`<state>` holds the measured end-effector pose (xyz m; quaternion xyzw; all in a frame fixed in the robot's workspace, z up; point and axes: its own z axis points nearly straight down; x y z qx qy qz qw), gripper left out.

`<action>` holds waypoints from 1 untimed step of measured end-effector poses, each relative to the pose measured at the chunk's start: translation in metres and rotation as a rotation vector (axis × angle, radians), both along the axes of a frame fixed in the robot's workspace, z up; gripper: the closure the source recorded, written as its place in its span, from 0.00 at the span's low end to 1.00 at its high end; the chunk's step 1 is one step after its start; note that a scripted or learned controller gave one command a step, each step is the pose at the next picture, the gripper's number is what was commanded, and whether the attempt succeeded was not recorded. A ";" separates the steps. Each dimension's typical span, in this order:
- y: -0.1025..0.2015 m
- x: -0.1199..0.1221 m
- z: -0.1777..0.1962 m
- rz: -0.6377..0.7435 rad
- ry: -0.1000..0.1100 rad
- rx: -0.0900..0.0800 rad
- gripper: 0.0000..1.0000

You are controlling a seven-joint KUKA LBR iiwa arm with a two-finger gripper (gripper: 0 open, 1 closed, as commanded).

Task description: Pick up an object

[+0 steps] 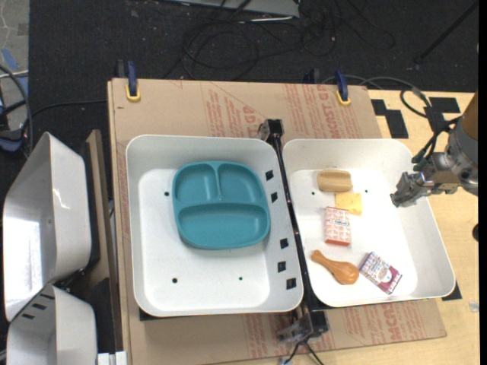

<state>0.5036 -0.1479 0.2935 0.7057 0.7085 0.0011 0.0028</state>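
Underneath everything, a brown board [221, 109] with red printing across it, lettering too faint to read; held at the far edge by two clamps, a blue and yellow one [133, 82] on the left and another [342, 88] on the right.

On the board, side by side and meeting at a black strip [283, 196]: left bin [152, 280] and right bin [415, 257], both white and shallow.

In the left bin, lying flat toward the far half, a teal divided plate [221, 207] with three compartments, nothing in any of them. Bare white floor all around it, widest along the near edge.

Reaching in from the right, the grey arm [463, 154], ending in the gripper [403, 191] above the right bin's right-hand side, close to that rim. Spread or pressed together: cannot tell. Nothing seen in its grasp.

In the right bin, candidates for picking, all left of the gripper and apart from it:
- tan spoon-shaped piece [336, 268], near the front left
- pink and white packet [380, 272], just right of it, tilted, print unreadable
- red and white box [338, 226], mid-floor, label unreadable
- brown bread roll [335, 180], toward the far side
- yellow slice [350, 202], touching the roll's near edge

Open floor along the bin's right half and far rim
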 end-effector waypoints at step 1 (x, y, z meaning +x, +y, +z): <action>0.056 0.014 -0.015 0.004 0.006 0.003 1.00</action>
